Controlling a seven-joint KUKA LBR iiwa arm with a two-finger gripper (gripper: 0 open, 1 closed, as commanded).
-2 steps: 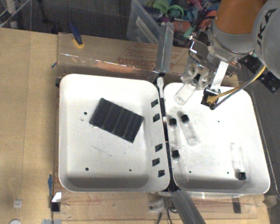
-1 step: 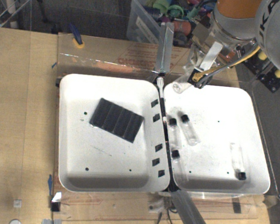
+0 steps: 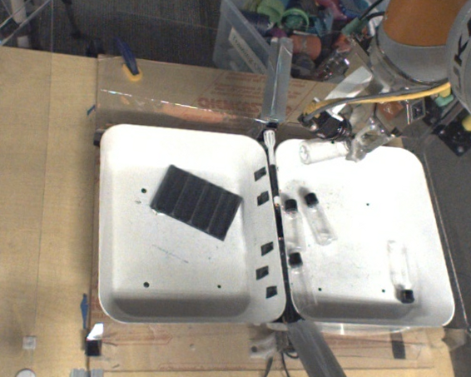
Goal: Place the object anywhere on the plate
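A clear vial [image 3: 321, 154] lies at the far edge of the right bin [image 3: 430, 246], just under the gripper [image 3: 359, 145]; whether the jaws grip it, I cannot tell. Other clear vials [image 3: 316, 217] rest lower in this bin. The dark ribbed plate [image 3: 196, 202] lies in the left bin [image 3: 121, 238]. A good transfer should cross the divider [image 3: 267, 220] high and release over the plate's middle.
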